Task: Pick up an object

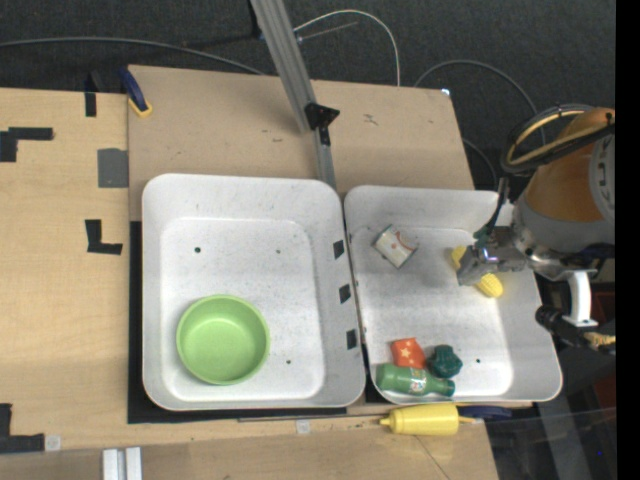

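The arm reaches in over the right bin (520, 363), and its tool (478, 265) sits low at that bin's right side, right at a small yellow piece (487, 286) with a second bit of yellow (459, 257) just to its left. Whether the tool is open or shut cannot be told from this angle, and nothing is plainly seen clamped in it, so no grasp can be claimed. The yellow piece looks like the nearest candidate: small, rounded, probably light hard plastic or foam, likely to roll or squirt out if pinched off-centre, so a grip across its narrow middle seems safest. Near the bin's middle lies a small grey and white block (395, 246), tilted, with flatter sides that should hold well. Along the near edge sit an orange piece (407, 351), a dark green lump (445, 360) and a green bottle (413, 381) lying on its side, crowded together and harder to reach cleanly. A yellow bottle (423, 420) lies on the tabletop (220, 118) just outside the bin. The left bin (240, 193) holds a green bowl (223, 339), light but wide; its rim would be the place to grip.
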You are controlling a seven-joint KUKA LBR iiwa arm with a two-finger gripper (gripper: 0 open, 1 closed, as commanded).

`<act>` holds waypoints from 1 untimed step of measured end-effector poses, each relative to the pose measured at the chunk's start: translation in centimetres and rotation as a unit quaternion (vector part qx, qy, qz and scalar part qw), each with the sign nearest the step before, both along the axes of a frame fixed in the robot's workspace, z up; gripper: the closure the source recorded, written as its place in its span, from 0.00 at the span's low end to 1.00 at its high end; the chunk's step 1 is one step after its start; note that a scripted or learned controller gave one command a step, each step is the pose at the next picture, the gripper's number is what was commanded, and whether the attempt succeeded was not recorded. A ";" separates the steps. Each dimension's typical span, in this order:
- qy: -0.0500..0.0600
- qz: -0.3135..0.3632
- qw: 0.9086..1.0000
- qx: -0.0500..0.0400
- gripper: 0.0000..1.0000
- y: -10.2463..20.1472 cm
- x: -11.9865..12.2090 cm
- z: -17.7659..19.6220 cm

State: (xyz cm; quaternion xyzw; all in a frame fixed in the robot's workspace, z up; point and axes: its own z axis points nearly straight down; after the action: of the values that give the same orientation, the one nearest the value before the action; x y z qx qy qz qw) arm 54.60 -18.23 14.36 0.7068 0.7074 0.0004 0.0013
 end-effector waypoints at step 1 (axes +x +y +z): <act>0.000 0.000 1.000 0.000 1.00 -0.2 -0.2 4.2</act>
State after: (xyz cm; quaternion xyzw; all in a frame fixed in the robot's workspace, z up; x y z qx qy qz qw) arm 54.43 -18.42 18.60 0.7067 0.7075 0.0004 0.0012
